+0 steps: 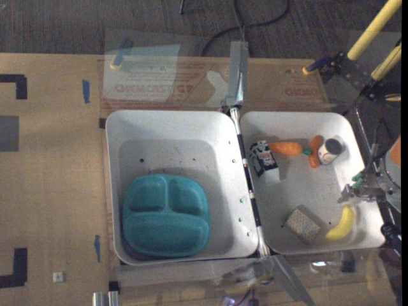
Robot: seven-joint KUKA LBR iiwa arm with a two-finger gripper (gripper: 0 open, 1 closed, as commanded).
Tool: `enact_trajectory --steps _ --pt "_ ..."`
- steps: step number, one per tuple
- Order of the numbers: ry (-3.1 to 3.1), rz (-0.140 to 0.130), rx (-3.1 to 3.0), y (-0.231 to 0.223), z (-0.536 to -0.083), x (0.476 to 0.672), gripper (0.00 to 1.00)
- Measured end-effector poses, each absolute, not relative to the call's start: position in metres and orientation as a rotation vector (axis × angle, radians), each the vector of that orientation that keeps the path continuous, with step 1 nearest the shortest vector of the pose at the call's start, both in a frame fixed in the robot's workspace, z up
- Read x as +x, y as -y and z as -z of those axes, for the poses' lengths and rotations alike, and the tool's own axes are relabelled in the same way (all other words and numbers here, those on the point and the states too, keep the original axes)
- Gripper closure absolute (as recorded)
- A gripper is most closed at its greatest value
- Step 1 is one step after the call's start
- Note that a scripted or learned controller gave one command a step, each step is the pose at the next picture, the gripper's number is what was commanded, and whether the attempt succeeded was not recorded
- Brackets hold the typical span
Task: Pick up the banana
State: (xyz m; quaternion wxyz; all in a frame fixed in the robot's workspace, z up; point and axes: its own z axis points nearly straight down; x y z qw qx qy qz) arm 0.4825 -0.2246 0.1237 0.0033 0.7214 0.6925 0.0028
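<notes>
Right bin: open floor at centre. The banana lies against the right wall, the gripper just above it and a sponge near its left. Carrots, a cup and a small carton crowd the far side.

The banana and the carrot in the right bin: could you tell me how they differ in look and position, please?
The banana is yellow and curved; the carrot is orange and fairly straight. The banana lies near the right bin's lower right corner, close under the gripper, while the carrot lies near the far wall, beside a small black-and-white carton. The banana runs diagonally; the carrot lies roughly level across the view. Both lie flat on the bin floor.
</notes>
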Motion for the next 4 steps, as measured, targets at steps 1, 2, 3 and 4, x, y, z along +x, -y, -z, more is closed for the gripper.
enact_trajectory --steps 1,2,3,4 --pt "-2.165 -0.01 2.264 0.227 -0.133 0.482 1.0" --pt "-2.239 0.001 2.207 0.194 -0.118 0.479 1.0" --pt "-2.233 -0.001 2.21 0.196 -0.128 0.479 1.0" --pt "-2.233 -0.001 2.21 0.196 -0.128 0.479 0.0"
